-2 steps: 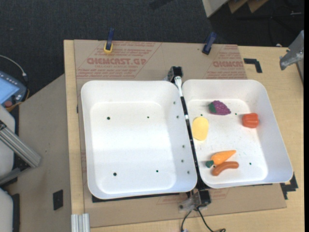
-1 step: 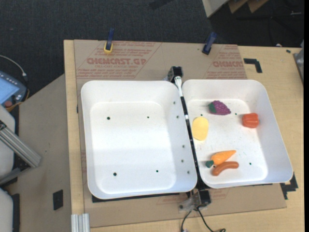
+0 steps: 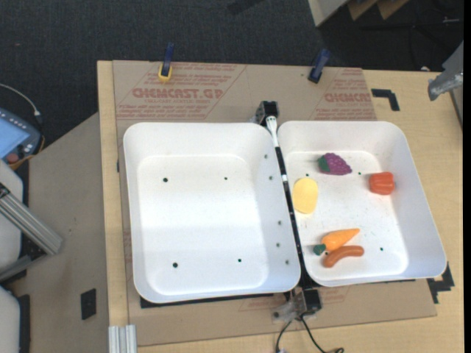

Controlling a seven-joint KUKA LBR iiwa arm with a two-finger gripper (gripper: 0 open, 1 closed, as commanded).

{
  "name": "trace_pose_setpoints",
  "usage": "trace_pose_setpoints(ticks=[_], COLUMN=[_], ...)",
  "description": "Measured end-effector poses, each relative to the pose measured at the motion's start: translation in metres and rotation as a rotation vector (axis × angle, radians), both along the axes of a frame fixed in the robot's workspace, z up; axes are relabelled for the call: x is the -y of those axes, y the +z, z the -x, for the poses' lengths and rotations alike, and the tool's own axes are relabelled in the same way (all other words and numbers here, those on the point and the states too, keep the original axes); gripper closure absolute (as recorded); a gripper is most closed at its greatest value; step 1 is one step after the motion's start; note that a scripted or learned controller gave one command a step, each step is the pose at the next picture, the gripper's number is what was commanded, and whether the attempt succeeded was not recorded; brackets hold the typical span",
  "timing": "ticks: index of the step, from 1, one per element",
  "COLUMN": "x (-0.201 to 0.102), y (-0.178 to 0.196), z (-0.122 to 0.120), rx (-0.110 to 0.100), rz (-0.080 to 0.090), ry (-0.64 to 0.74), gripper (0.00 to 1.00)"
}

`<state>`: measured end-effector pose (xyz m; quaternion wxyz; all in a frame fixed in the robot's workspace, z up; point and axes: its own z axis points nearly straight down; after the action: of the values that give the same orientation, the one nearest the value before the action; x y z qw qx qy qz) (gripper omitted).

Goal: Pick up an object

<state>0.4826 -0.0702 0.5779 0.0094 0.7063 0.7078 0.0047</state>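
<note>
Five toys (right bin [image 3: 412,197])

- A light wooden bench [image 3: 66,219] seen from above at a slant.
- A brown cardboard sheet [image 3: 221,87] with reddish printed lettering lies flat on the bench, held at its far edge by a yellow-and-blue clamp [image 3: 166,62] and a blue clamp [image 3: 319,65].
- Two shallow white bins sit on the cardboard, touching along their inner edges: the left bin [image 3: 140,197] and the right bin [image 3: 416,219].
</note>
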Motion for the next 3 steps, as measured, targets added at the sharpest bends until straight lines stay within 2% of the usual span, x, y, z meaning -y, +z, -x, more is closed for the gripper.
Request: trace_pose_setpoints(ticks=[1,2,3], x=[0.000,0.000,0.000], y=[0.011,0.011,0.022], z=[-0.001,-0.001,-0.001], rx=[0.006,0.004,0.010], rz=[0.002,0.001,0.003], ry=[0.000,0.000,0.001], gripper=[1.00,0.00,1.00])
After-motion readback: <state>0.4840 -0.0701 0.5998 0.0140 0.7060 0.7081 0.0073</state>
